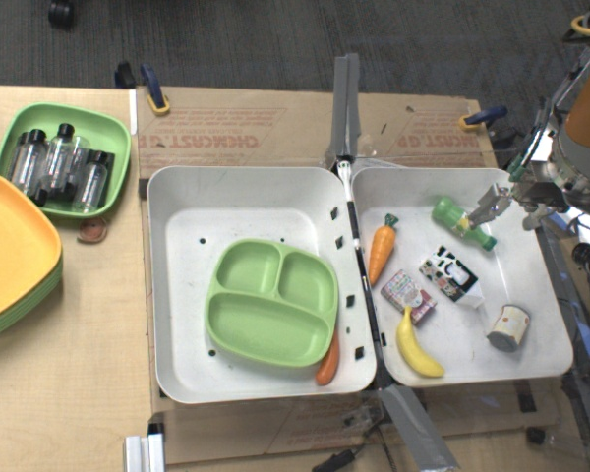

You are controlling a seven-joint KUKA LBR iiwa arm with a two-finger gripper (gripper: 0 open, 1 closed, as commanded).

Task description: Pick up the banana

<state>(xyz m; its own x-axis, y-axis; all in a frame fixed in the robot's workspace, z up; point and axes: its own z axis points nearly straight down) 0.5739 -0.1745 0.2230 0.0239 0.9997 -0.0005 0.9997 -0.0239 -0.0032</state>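
Nearest the lens, both white bins: the left one (167, 264) bears a green divided plate (272, 303); the right one (546, 293) holds the smaller things. Gripper (506, 205) hovers at the right bin's far edge, fingers parted and holding nothing — a green bottle (464, 222) lies just beside them. Well apart from the fingers, toward the near rim, lies the banana (414, 346), untouched; I judge the approach step, so the next move calls for travelling over it and descending. Cardboard beyond reads, inverted, something like "CHEMCAST"; a small black-and-white packet (449, 273) is illegible.
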